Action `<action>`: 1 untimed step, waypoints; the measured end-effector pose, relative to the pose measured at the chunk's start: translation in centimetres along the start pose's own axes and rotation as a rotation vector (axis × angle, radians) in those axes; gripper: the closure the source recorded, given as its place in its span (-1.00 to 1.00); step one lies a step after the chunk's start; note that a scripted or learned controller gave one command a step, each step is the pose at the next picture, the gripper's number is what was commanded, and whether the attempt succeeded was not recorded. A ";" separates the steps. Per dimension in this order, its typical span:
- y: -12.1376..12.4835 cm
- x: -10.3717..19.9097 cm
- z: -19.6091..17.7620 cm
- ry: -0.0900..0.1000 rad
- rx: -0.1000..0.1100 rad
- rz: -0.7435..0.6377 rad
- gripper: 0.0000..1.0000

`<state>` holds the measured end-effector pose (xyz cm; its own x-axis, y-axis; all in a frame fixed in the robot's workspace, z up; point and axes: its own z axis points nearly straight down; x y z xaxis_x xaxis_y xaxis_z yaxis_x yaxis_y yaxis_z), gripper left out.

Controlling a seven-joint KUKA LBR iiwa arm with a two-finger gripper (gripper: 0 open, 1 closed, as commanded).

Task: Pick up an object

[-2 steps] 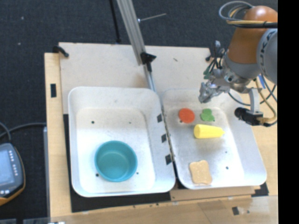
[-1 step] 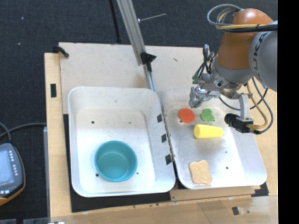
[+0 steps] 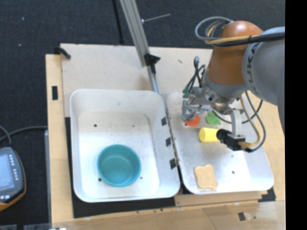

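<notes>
A teal bowl [image 3: 119, 165] is sitting in the lower middle of the left bin [image 3: 86, 104], toward the frame's lower left. Right of centre, in the right bin [image 3: 259, 169], the pincer [image 3: 191, 113] is hanging low over the bin's upper left part, and an orange object [image 3: 193, 121] is lying just below it, touching or nearly touching the tips. Whether the pincer is clenched or released cannot be told. A green object [image 3: 213, 118] is peeking out just right of it, under the wrist. A yellow cylinder [image 3: 208, 134] is lying below that, and a tan bread-like slice [image 3: 206, 177] is resting near the bin's lower edge.
</notes>
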<state>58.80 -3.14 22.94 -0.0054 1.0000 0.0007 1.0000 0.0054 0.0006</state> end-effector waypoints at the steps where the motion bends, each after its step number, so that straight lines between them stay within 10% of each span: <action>1: -1.6 4.1 0.0 0.001 0.000 -0.001 1.00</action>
<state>57.13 0.91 22.97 -0.0064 1.0000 0.0019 1.0000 0.0064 0.0002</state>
